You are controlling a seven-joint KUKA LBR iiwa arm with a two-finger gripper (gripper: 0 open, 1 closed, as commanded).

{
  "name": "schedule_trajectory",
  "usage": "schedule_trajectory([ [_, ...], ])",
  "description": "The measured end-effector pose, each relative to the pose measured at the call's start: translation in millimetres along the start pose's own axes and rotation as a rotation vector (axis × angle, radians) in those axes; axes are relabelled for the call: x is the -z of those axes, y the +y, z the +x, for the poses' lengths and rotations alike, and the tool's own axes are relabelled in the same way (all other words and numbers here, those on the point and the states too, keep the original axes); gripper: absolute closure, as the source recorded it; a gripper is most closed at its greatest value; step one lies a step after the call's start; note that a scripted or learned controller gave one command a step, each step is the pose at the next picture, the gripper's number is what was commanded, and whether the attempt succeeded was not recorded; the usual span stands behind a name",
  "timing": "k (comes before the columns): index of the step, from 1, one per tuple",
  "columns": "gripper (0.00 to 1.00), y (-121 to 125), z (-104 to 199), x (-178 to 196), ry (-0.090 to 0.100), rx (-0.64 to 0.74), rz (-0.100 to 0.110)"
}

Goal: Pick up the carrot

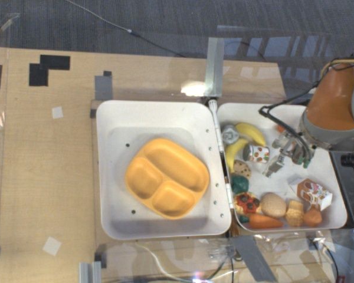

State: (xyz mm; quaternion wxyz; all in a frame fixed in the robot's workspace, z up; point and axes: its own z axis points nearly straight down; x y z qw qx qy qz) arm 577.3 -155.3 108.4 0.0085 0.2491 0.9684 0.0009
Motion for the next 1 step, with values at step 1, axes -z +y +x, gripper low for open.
schedule_trajectory([
  [1,0.00,0.0,0.0,0.0,0.000,0.000,0.000],
])
